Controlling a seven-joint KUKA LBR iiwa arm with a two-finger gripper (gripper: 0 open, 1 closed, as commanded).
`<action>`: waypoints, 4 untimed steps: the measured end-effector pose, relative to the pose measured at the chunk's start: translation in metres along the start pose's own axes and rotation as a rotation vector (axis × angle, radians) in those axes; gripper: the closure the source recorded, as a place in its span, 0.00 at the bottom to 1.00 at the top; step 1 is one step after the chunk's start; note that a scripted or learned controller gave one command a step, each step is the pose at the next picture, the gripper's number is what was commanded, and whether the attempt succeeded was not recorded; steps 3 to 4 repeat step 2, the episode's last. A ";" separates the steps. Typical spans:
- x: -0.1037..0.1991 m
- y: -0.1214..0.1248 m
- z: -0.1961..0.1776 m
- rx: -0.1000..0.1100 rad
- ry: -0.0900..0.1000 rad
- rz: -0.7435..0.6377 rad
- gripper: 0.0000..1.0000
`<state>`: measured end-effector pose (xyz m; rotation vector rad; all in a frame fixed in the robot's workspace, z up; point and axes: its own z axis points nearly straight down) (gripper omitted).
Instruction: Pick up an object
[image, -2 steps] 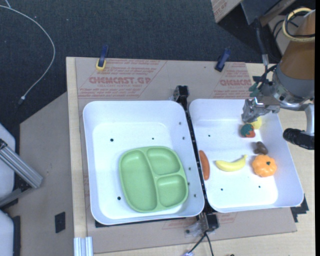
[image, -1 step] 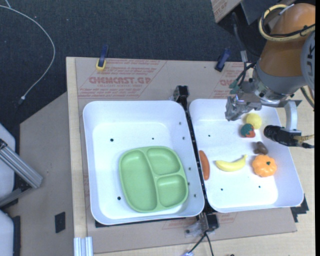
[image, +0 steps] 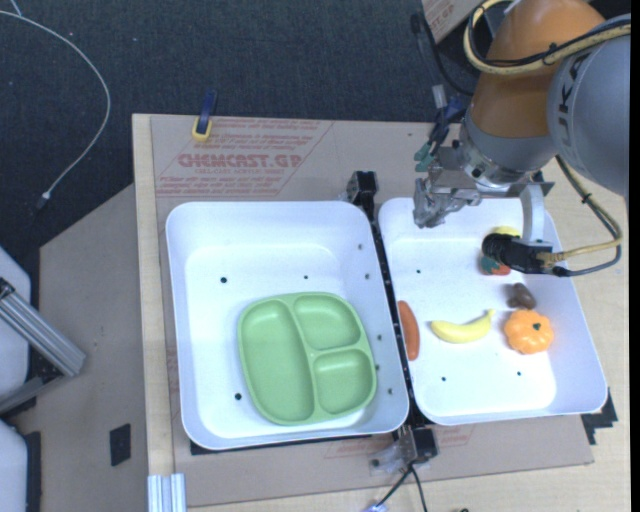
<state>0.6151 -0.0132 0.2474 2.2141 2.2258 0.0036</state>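
- Hanging over the far left corner of the right bin (image: 500, 395), the gripper (image: 432, 212) points down from the arm (image: 520, 90), which comes in from the upper right with its orange band above the wrist.
- Fingers: dark and bunched at this angle; cannot tell whether they stand apart or together. Nothing visible between them.
- Right bin contents, all lying on the bin floor apart from the gripper:
  - carrot (image: 408, 330), orange, lying lengthwise right against the left wall, near the divide between bins.
  - banana (image: 461, 328), yellow, curved, just right of the carrot, mid-bin.
  - small pumpkin (image: 528, 332), orange with a green stem, just beside the banana's right tip.
  - small brown object (image: 520, 295), just behind the pumpkin; kind not clear.
  - a multicoloured item (image: 495, 262) at the far right side, partly hidden behind a black fitting on the arm; what it is, cannot tell.
- Left bin (image: 200, 300): holds a green divided plate (image: 305, 355) with three compartments, set toward the near right part of the bin, lying flat.
- Both bins sit side by side on a cardboard sheet (image: 250, 150) with red lettering.
- A yellow-and-blue clamp (image: 204, 118) grips the sheet's far edge.
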 end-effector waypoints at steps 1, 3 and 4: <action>0.054 0.004 0.007 0.001 0.001 0.000 1.00; 0.105 0.023 0.009 0.000 0.000 0.000 1.00; 0.105 0.023 0.009 0.000 0.000 0.000 1.00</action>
